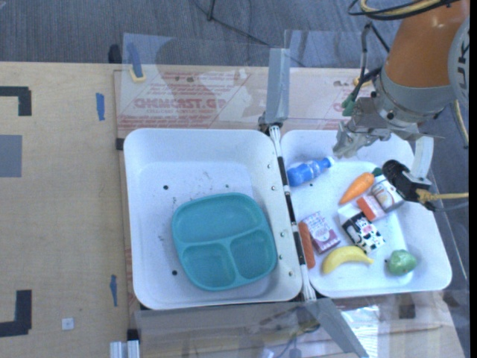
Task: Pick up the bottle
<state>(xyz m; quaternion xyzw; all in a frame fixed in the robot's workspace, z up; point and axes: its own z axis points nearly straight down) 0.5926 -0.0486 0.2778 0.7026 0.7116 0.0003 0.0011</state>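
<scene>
While poised over the far edge of the right bin (440,271), grey arm with orange band (426,32) entering from the right, well above the teal tray. Left bin (149,170) lying side by side with the right one, a raised divider between them. Teal three-compartment tray (222,239), the landmark here, resting toward the near side of the left bin. Gripper (356,142) hanging up and to the right of the tray, just beyond the cap end of the blue bottle; nothing seen between its fingers, and cannot tell whether the jaws are spread or pressed together. Blue bottle (307,171) lying on its side to the upper right of the tray, just across the divider, white cap pointing toward the gripper, apart from it. Orange carrot (357,187) farther right of the tray, past the bottle. Yellow banana (345,258) to the tray's right, level with its near compartments. Pink carton (322,231) between tray and banana. Black-and-white box (363,231) just above the banana. Green fruit (402,262) farthest right.
</scene>
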